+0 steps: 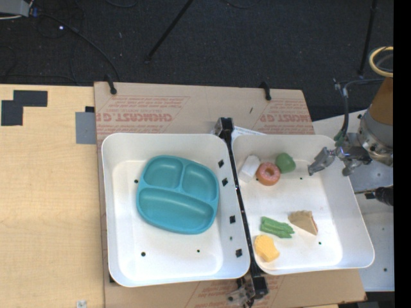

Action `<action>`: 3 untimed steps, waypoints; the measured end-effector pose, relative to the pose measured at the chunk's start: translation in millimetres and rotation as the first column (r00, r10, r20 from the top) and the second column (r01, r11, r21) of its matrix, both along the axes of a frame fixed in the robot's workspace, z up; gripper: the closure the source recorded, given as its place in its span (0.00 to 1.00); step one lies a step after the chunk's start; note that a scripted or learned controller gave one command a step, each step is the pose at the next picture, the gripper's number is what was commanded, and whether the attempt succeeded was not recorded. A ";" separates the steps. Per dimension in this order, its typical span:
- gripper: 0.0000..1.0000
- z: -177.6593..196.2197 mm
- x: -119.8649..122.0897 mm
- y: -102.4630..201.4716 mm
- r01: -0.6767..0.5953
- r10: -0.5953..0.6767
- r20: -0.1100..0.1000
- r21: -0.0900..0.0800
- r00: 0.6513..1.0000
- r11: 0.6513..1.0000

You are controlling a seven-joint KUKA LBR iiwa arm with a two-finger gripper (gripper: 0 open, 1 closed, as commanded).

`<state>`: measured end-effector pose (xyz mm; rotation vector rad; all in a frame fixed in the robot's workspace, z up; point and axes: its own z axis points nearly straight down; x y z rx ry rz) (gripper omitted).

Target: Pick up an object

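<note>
Pincer (pixel 335 162) first: hangs at about 2 o'clock over the right bin (pixel 359 236), close to its rim. Looks spread apart, with bare white bin floor in between. Holds nothing.

Next out, toward 9 o'clock from the pincer: a green ball (pixel 286 163), near but not touching. Just past it, a donut (pixel 268 173), pink on top. Right beside the donut, a white lump (pixel 249 167), up against the bin's left wall.

Down toward 7 o'clock from the pincer: a brown wedge (pixel 304 222), well apart from it. Beside the wedge at 9 o'clock, some green beans (pixel 276 227). Below the beans, at 7 o'clock in the bin, a yellow lump (pixel 266 248).

Farther out, over the middle wall: the left bin (pixel 106 204), with a blue plate (pixel 178 194) lying flat in the middle.

How far along? Hardly begun, by the look of it. Nothing grabbed, nothing lifted, all six small things lying on the bin floor. Left to do: pick one thing, move over it, go down, squeeze, lift. Closest pick seems to be the green ball, but round and likely to roll away. Wedge maybe easier, with space all around it.
</note>
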<state>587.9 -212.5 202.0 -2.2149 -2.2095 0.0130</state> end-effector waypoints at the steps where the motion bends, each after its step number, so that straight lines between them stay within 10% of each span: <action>1: 0.00 8.1 3.2 0.2 -0.003 0.003 0.014 -0.004 1.000 1.000; 3: 0.00 -79.3 9.5 1.7 -0.004 0.004 0.010 -0.002 1.000 1.000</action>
